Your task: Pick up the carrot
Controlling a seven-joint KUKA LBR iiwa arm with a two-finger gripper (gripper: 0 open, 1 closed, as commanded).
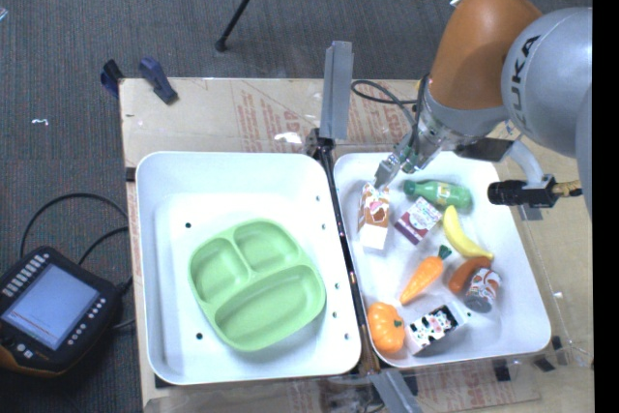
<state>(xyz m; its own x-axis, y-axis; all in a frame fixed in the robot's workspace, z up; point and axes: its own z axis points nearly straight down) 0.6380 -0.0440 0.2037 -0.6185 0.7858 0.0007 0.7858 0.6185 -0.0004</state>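
Carrot [425, 275] lies slanted in the middle of the right bin [530, 300], between a banana [462, 235] and a purple box [419, 220], with a pumpkin [386, 326] near its tip. The jaws [389, 168] hang over the far left corner, above a small carton [373, 213], well apart from the carrot; whether they are released or clenched I cannot tell. Neighbours are crowded, so a descent slightly off could pinch the banana or push the carrot away.
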